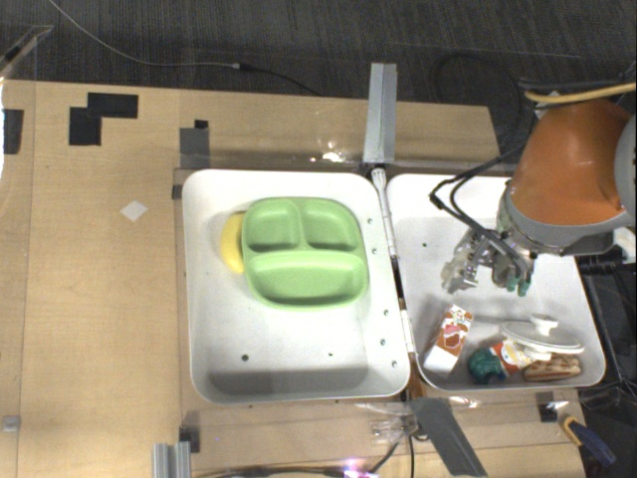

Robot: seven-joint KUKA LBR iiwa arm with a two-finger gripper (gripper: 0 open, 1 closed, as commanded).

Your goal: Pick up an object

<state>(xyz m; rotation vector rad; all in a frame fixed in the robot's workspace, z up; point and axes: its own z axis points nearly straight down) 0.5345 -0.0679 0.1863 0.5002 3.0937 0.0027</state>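
Gripper (pixel 488 267) over right bin (pixel 572 302), finger state unclear; yellow object (pixel 231 244) half-hidden under green tray (pixel 302 250).

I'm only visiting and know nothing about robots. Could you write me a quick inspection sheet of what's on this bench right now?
Surface: wooden bench bearing two white bins, left bin and right bin.
Job's things: small carton, dark green object, white and brown pieces, all in the right bin's near part.
Clutter: green divided tray over a yellow item in the left bin.
Grippers: gripper above the right bin, holding nothing visible.
Cables: black cable by the arm.
Surroundings: dark floor.
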